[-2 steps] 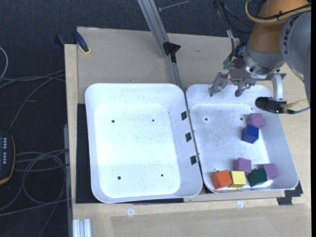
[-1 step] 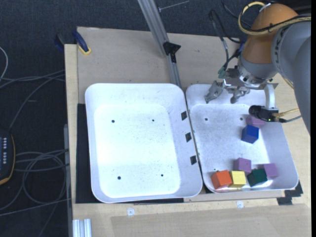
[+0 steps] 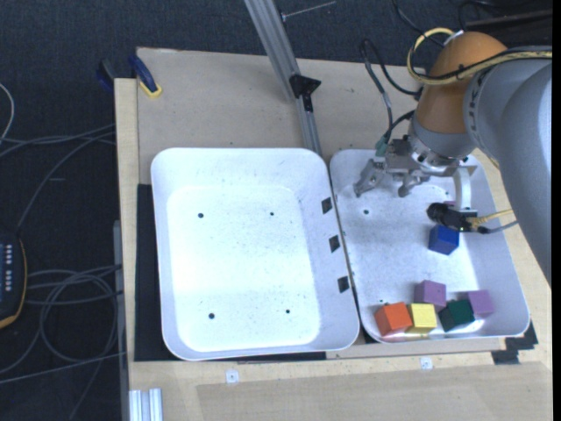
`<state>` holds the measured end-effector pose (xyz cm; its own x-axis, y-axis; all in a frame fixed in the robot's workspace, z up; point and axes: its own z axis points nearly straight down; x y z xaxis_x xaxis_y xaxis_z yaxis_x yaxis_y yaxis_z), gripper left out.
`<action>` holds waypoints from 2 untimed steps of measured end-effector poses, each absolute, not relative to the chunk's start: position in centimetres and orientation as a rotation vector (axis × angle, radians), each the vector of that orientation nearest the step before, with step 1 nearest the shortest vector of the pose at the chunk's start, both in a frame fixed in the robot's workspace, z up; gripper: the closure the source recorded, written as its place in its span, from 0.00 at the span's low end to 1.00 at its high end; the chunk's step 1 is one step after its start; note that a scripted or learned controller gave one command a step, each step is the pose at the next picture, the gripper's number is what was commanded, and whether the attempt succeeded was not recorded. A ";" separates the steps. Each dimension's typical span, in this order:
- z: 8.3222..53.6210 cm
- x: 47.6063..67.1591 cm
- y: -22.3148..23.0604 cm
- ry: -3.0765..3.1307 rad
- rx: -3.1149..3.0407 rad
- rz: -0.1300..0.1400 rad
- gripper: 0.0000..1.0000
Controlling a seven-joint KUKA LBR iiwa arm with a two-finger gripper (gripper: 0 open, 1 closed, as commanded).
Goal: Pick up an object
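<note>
Blue block [image 3: 443,239] on the right bin's floor [image 3: 386,261], just below-right of the spread, unladen claw [image 3: 383,185].

Jaws [image 3: 386,182] hover over right bin [image 3: 377,244], seemingly apart; blue cube [image 3: 443,239] nearby.

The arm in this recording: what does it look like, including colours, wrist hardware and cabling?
The arm is bulky and rounded, grey, with an orange band above the wrist. Below it sits a pale metallic gripper assembly with a small green part on its side. Black and yellow cables loop around the orange section, and a black fitting with a yellow lead hangs beside the wrist.
</note>
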<state>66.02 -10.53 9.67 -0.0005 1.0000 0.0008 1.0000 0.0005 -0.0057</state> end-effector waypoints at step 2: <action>15.6 66.3 -10.1 -2.226 -2.223 -0.007 1.00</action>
